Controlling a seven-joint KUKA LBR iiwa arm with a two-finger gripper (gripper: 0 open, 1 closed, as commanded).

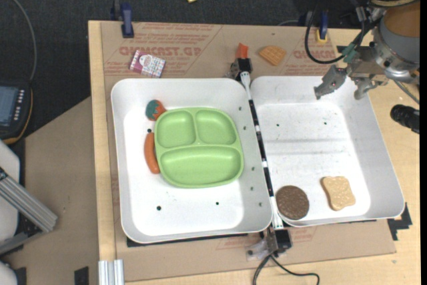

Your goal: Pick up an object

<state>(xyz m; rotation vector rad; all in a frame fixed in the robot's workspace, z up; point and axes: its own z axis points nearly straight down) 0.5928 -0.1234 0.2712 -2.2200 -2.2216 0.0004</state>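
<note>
Left bin (127,210): green divided plate (198,147) sits mid-bin, with an orange sausage-like piece (152,153) touching its left rim and a small teal-and-orange item (155,109) at its upper-left corner; both are tucked against the plate, so a clean pinch there looks awkward. Right bin (373,143): brown round cookie-like disc (292,202) in the near-left corner, just beside the divider wall, and a tan toast-shaped piece (338,192) to its right, apart from the walls. Gripper (343,85) hovers over the far edge of the right bin, jaws spread, nothing between them. Best candidate, in my view, is the toast piece: free on all sides, flat. Move toward the near side, centre over it, descend straight, close across its narrow width. The disc risks a finger clipping the wall. On the desk behind the bins: a cracker (272,55), an orange-black clip (241,60), a pink packet (147,63); none obstruct.
</note>
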